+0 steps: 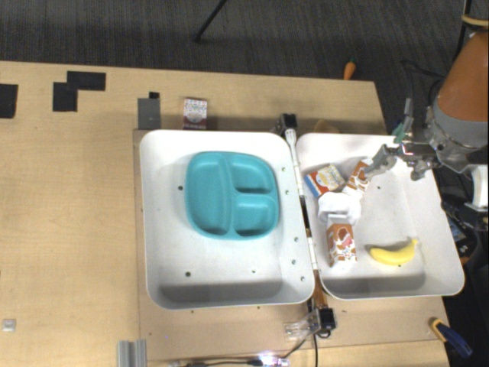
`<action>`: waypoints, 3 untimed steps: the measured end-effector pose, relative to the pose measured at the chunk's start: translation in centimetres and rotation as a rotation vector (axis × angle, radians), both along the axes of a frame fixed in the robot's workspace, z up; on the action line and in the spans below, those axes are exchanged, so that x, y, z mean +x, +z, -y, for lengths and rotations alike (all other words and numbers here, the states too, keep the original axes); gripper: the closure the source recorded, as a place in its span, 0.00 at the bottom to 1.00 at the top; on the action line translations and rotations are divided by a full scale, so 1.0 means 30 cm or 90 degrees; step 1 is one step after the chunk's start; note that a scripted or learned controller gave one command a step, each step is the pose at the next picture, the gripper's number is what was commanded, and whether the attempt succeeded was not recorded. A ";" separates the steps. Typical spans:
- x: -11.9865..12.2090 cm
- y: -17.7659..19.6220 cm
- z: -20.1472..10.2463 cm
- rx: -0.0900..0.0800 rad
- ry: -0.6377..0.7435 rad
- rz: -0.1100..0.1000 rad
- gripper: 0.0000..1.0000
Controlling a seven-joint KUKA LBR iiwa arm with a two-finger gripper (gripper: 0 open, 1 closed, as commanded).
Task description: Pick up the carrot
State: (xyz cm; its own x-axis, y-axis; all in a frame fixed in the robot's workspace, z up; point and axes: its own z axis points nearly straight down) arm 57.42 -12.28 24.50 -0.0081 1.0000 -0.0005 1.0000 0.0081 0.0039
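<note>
Right now the end effector hangs at right of frame over the right bin; can't tell its state. Carrot lies in that bin's upper left, beside a banana.

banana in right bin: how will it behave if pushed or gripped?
The banana is curved, so a push would probably swing it rather than slide it straight. Its skin looks smooth, so it may slip. It lies flat, unlikely to tip.

Both white bins are being lit evenly from above; soft shadows are being cast along their near walls. Mild blur is being shown throughout, and the dark floor is being rendered dim.
</note>
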 end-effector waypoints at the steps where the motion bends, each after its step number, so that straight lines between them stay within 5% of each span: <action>1: 0.043 -0.025 -0.223 0.003 -0.269 -0.001 0.00; 2: -0.072 -0.206 -0.464 0.003 -0.507 -0.007 0.00; 3: 0.051 -0.200 -0.205 0.000 -0.424 -0.001 0.00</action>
